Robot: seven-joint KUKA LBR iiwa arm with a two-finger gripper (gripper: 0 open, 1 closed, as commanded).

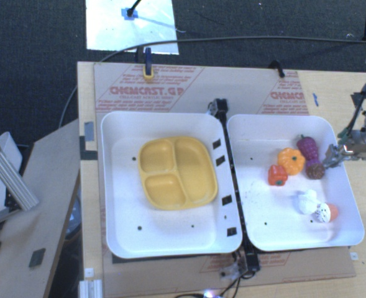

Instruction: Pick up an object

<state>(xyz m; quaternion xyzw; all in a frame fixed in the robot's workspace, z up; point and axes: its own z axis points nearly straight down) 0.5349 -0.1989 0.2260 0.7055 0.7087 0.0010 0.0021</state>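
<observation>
While poised at the right bin's (350, 198) far edge, gripper (332, 157) fingers spread and holding nothing, just beside small brown ball (315, 171) and purple grapes (307, 148); approach step, apparently, with lowering and closing needed next.

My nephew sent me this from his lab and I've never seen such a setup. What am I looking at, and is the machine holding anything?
This is one camera fixed above a bench, looking down at a slant. Two shallow white bins sit side by side. The left bin holds a yellow divided plate. The right bin holds small toy foods: a purple bunch of grapes, an orange pumpkin, a red pepper, a brown piece and a white-and-orange cluster. A robot arm reaches in from the right; its claw sits at the right bin's edge, close to the brown piece. Its job is picking up an object. Nothing can be seen between its fingers.
</observation>
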